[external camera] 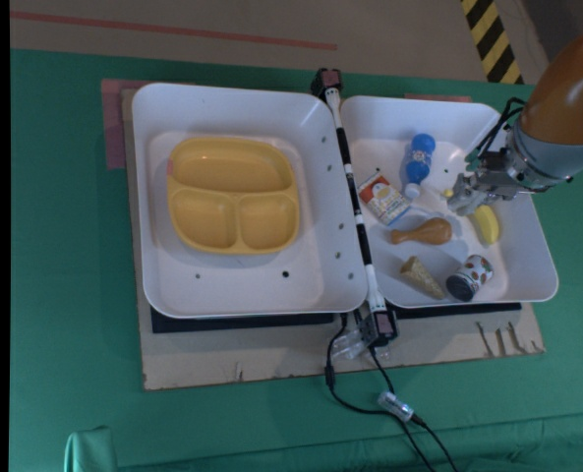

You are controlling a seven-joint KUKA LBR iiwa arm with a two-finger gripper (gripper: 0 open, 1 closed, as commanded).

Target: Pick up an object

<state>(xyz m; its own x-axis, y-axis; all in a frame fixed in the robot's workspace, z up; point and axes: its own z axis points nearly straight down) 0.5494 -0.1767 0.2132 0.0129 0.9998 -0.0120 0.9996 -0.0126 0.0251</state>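
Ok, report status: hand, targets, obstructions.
Hand low in right bin, finger state unclear. Nothing seen held. Yellow piece and drumstick nearest. Can, cone crowd close.

The grey arm with its orange band (566, 96) is cut off by the picture's edge at three o'clock. Its metal gripper (473, 193) is too small and cluttered to tell how the fingers stand, and it hides part of the white figure with a blue cap (421, 160). The printing on the small red and white carton (382, 199) is too fine to read.
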